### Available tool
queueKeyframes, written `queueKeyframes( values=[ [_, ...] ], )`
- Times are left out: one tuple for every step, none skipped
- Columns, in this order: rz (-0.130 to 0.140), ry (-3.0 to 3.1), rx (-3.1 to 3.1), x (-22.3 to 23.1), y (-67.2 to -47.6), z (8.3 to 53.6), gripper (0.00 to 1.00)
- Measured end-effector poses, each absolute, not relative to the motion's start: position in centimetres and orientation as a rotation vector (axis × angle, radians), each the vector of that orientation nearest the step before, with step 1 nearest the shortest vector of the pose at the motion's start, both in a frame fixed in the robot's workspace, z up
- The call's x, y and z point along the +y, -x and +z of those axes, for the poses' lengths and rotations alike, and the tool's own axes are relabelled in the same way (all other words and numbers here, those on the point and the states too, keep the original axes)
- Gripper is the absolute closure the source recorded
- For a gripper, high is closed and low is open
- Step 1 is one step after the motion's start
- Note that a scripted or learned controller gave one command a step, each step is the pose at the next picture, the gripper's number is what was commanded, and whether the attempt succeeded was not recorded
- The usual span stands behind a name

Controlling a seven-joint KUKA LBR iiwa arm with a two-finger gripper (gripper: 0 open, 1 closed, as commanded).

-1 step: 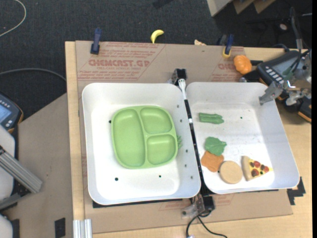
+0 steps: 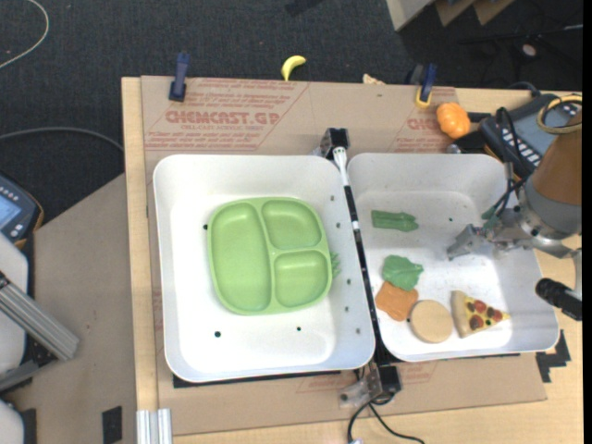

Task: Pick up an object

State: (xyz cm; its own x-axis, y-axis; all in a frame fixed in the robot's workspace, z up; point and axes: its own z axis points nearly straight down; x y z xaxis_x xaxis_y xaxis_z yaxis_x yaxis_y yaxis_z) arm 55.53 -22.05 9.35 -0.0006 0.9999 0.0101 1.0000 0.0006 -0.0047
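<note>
Over right bin (image 2: 444, 169), my gripper (image 2: 469, 241) is hanging low, jaws spread a little, holding nothing. Toy food is lying near: pizza slice (image 2: 476, 314), round cookie (image 2: 430, 321), green leafy piece (image 2: 401, 271). I am guessing picking is not done; grabbing and lifting are waiting.

Reaching in from the right, wrist angled down and leftward. Gripper (image 2: 470, 240) hanging low, fingers splayed apart.

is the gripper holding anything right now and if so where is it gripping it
Nothing is held. The gripper hangs open over the right bin, with bare bin floor between its fingers and the toy food lying apart from it.
</note>
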Motion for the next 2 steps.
queueKeyframes(
  values=[
    [0.003,2.220,-2.214,-22.4,-48.2,14.8,0.00],
    [0.000,2.210,-2.224,-13.6,-47.9,8.1,0.00]
  ],
)
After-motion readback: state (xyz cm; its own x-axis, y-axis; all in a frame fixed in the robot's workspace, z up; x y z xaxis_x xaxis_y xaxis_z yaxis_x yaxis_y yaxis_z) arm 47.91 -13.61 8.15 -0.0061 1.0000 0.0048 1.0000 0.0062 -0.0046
